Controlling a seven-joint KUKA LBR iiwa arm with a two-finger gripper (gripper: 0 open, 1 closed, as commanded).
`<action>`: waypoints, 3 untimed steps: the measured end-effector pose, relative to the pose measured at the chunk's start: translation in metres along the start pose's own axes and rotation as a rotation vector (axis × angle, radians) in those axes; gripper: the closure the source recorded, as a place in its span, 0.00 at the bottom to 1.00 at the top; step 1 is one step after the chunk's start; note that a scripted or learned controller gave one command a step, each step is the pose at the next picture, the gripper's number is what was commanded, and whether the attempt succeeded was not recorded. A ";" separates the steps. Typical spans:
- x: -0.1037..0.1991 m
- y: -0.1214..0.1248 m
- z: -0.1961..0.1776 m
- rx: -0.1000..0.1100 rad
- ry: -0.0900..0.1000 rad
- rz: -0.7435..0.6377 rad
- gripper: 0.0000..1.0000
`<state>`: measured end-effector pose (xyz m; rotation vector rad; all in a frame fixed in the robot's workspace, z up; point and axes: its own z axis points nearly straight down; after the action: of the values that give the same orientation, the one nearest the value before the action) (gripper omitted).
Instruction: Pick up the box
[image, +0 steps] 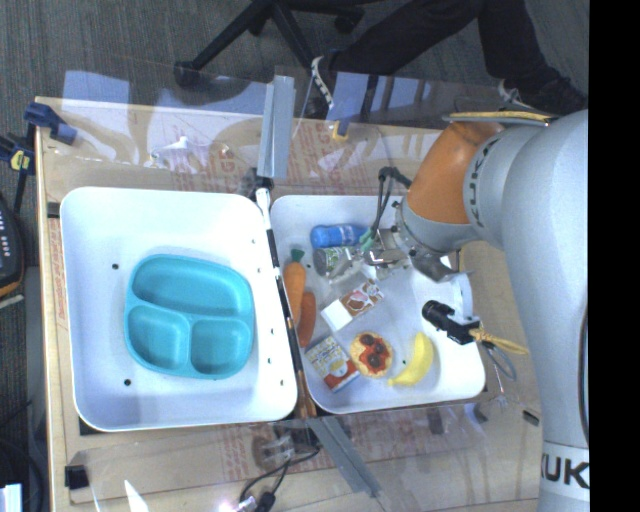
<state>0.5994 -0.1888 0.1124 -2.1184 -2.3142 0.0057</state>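
Reaching in from the right, the arm is seen over the far part of the right bin, with the gripper low among the items beside a blue bottle. Whether its fingers are apart or together cannot be told. The box lies at the near left of that bin, beside a small pizza and a banana. A carrot lies along the left wall. A blue divided tray sits in the left bin.
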 end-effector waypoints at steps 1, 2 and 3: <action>0.037 0.037 0.018 -0.009 -0.006 -0.012 0.00; 0.038 0.036 0.010 -0.006 -0.005 -0.016 1.00; 0.057 -0.046 0.010 -0.024 -0.024 -0.144 1.00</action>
<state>0.5488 -0.1363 0.1022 -1.9670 -2.4864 0.0029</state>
